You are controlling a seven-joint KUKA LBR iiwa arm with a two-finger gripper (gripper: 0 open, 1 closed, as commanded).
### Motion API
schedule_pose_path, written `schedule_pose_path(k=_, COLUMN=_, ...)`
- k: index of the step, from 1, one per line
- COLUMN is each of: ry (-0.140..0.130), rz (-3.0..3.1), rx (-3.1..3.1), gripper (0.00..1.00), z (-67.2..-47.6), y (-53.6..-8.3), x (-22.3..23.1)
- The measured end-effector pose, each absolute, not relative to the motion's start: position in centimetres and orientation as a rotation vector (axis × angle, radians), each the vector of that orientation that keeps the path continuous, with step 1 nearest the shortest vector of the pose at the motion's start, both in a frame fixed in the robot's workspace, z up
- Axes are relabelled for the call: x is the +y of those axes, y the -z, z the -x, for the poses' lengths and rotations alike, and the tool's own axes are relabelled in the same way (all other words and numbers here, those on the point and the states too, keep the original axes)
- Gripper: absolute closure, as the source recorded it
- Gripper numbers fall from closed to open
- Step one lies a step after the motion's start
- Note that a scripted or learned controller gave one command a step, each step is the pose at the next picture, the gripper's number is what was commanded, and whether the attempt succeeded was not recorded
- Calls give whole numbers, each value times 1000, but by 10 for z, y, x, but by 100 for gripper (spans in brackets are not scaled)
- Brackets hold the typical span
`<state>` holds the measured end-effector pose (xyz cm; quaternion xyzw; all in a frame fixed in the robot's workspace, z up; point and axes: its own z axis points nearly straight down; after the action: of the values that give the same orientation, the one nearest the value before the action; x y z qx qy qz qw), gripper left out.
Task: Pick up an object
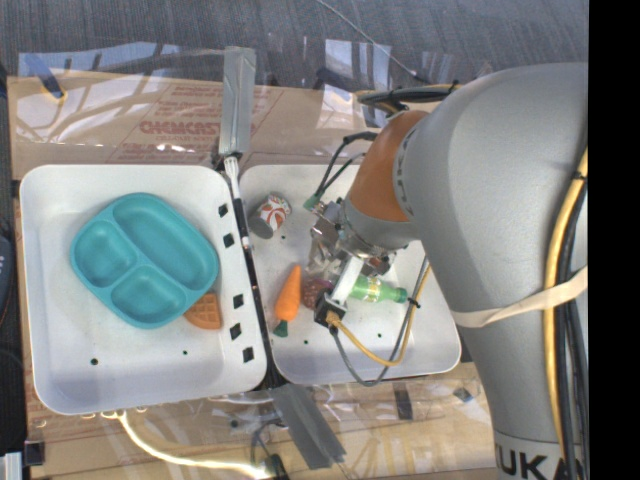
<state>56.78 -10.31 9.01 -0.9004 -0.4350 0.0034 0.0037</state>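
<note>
The bench (150, 118) is covered with brown cardboard and clear plastic sheeting. Two shallow white bins are set on it side by side — the left bin (40, 268) at nine o'clock, the right bin (440, 343) toward four o'clock — their inner edges touching.

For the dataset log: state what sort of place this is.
Probably a robot-grasping test bench: a grey arm with an orange band reaches over two shallow white plastic bins holding toy items, such as an orange plastic carrot.
</note>
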Motion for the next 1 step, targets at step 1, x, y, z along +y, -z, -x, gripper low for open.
schedule_pose_path(k=1, ry=1, rz=2608, rx=-1748, gripper=100, z=-562, y=-201, x=-60)
